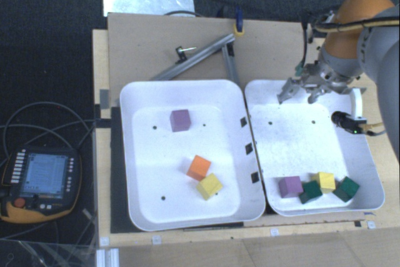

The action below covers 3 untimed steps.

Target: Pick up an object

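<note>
My gripper (299, 94) hangs over the far edge of the right bin (312, 134), its fingers spread open with nothing between them. Along that bin's near wall lie a purple cube (290, 186), a dark green block (310, 191), a yellow cube (326, 181) and another green block (346, 188), all well away from the gripper. The left bin (144, 153) holds a purple cube (180, 120), an orange cube (199, 167) and a yellow cube (210, 186); the last two touch.
A metal bar (194, 58) lies slanted on the brown board behind the left bin. A teach pendant (39, 183) with its cable sits off the bench at the left. The bins meet at a hinged middle edge (249, 147).
</note>
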Tool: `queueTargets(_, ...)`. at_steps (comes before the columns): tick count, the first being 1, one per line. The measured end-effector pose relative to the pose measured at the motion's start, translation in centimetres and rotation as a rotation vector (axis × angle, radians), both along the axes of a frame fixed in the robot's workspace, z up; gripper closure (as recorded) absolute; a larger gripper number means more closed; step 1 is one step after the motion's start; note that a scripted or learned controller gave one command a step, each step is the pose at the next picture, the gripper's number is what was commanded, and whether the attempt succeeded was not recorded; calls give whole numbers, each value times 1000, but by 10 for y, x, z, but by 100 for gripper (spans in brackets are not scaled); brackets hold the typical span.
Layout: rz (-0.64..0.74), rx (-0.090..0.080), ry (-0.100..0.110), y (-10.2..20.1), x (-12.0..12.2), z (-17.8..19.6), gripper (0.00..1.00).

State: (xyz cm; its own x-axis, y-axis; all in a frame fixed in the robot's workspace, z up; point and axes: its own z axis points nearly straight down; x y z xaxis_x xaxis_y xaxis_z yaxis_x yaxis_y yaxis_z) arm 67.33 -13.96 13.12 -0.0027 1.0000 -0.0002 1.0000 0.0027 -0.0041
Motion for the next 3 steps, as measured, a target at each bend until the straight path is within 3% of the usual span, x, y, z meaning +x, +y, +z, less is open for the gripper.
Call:
queueTargets(1, 2, -1, -8, 0, 2, 15, 100)
queueTargets(3, 2, -1, -12, 2, 4, 125, 100)
